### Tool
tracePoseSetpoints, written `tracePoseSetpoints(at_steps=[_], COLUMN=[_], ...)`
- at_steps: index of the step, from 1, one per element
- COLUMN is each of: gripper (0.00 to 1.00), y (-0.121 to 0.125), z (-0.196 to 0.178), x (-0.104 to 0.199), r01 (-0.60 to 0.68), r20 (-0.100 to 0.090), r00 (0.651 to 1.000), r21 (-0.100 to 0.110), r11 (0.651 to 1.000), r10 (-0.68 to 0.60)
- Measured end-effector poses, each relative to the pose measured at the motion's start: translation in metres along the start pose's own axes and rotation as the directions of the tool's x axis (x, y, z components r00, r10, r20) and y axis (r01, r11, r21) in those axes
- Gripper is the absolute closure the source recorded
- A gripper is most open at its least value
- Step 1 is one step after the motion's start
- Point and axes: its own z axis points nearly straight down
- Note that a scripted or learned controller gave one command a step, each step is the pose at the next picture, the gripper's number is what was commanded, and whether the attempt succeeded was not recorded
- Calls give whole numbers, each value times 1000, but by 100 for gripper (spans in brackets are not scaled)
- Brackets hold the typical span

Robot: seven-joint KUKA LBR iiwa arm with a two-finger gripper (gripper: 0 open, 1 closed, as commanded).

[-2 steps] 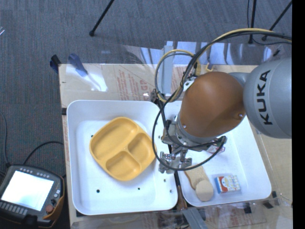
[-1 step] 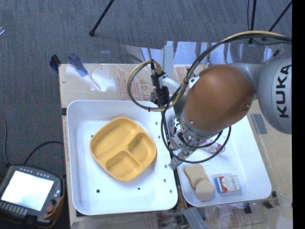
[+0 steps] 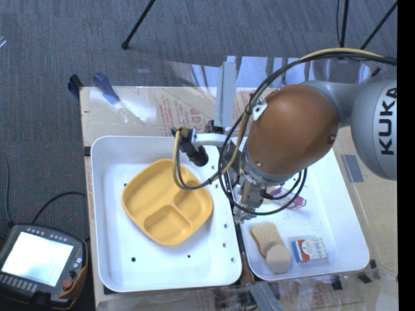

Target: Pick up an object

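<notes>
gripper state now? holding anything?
Gripper: cannot be told. It sits low over the right bin, hidden under the arm's orange band; nothing visibly held.

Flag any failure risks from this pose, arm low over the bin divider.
1. The arm hides its own wrist, so whatever sits under it could be missed or knocked.
2. The looping cables hang over the yellow plate and may snag its rim.
3. The tan block and small box lie close together; a grasp may push both.
</notes>
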Motion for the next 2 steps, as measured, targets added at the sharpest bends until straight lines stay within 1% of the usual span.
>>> tracePoseSetpoints(at_steps=[1, 2], gripper=[100, 100], y=[11, 0], z=[-65, -28], x=[-22, -14], r01=[-228, 150], r20=[-3, 2], r00=[974, 989], r21=[1, -1], r11=[974, 989], r10=[228, -150])
